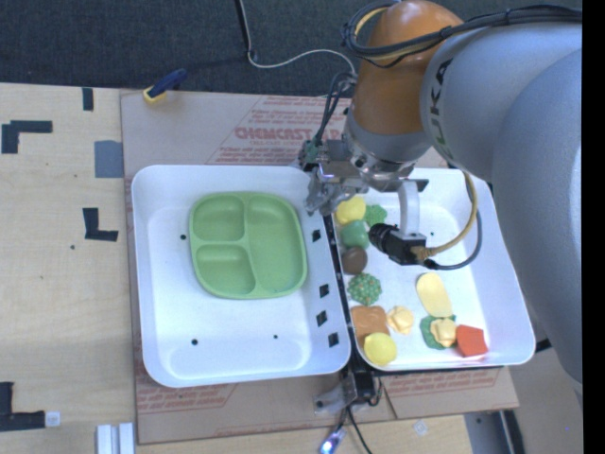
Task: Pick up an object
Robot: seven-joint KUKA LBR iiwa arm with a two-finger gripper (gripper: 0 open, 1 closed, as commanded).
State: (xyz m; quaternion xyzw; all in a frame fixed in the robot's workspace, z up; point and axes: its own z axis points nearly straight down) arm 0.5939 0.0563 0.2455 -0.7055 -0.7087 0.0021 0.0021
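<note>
Nearest the camera, a yellow round piece (380, 349) lies at the front edge of the right bin (506, 296), beside a tan block (368, 320), a pale yellow oval (434, 294), a small yellow piece (401, 320) and a red block (471, 340). Farther back lie a green cluster (365, 288) and a brown ball (354, 259). Left bin (156, 282) holds a green divided plate (249, 244). Gripper (333, 195) hangs at the rear of the divider between the bins, just beside a yellow piece (351, 210); whether anything is gripped cannot be determined, as the wrist hides the tips.
</note>
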